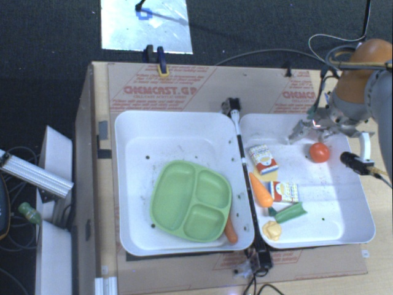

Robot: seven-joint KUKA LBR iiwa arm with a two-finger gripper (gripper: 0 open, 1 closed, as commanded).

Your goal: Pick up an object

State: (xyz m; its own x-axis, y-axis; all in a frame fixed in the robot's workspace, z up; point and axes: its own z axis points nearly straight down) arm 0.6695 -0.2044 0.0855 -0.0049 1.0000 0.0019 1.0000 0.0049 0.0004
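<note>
My gripper (pixel 314 130) hangs over the back of the right bin (pixel 350 226), its fingers spread open with nothing between them. A red tomato (pixel 319 152) lies just below and in front of the fingertips, apart from them. Further left in that bin are a small red-and-white carton (pixel 262 158), an orange carrot (pixel 261 190), a second carton (pixel 284 191), a green cucumber-like piece (pixel 289 212) and a yellow piece (pixel 272 229).
The left bin (pixel 141 146) holds a green divided plate (pixel 191 200) and an orange piece (pixel 230 231) at its front right corner. A black divider rail (pixel 242 165) runs between the bins. A black part of the arm (pixel 356 163) juts over the right bin's right edge.
</note>
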